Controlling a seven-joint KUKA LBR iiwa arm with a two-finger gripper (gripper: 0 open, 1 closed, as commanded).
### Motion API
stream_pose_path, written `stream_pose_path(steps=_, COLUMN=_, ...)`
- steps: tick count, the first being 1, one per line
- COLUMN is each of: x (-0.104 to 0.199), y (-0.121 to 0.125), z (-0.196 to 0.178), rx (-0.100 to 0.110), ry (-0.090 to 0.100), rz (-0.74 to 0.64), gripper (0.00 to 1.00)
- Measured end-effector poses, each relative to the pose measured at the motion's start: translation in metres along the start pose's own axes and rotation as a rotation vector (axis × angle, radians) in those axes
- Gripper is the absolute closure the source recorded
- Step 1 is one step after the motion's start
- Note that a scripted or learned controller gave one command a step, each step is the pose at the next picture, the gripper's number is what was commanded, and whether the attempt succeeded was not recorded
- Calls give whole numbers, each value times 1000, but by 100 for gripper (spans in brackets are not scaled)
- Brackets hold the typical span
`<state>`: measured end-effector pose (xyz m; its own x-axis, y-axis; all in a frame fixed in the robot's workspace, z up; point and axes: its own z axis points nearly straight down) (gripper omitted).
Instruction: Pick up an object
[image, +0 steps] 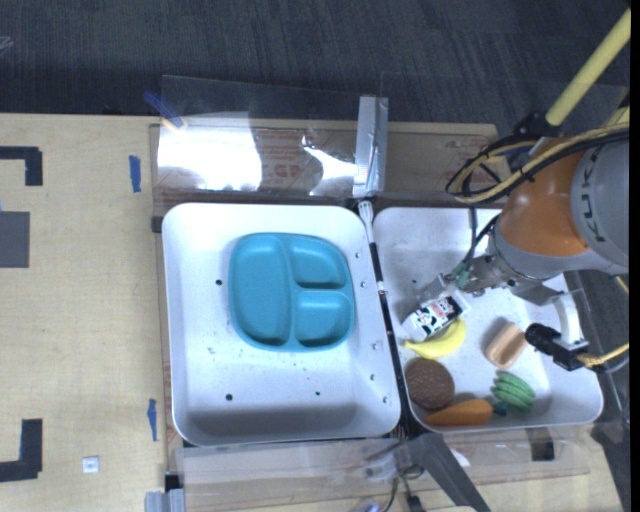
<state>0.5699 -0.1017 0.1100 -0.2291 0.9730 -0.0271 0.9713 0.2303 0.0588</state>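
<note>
Camera view looks down on two white bins; the arm (560, 215) reaches from the right over the right bin (415, 240). Its gripper (452, 290) is low inside this bin, and the black-and-white patterned object (433, 316) lies just at its tip, touching or almost touching it. Whether this object is really between the fingers I cannot tell, and how wide the tool stands is also not clear, because the wrist hides that part.

Directly below the tip, beside the patterned object, lies a yellow banana (440, 343). Further toward the near edge are a brown round object (429, 382) and an orange carrot (462, 411). On the arm's side of the tip are a tan block (505, 343) and a green toy (514, 391). These things are crowded together, so probably the tool chooses the patterned one because it is the most free from above.

Away from the tool, in the left bin (190, 330), a blue divided tray (292, 290) rests alone.
</note>
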Motion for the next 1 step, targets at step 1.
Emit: stream_pose_path(steps=1, x=-38, y=15, z=25, rx=54, ry=20, rz=110, gripper=0)
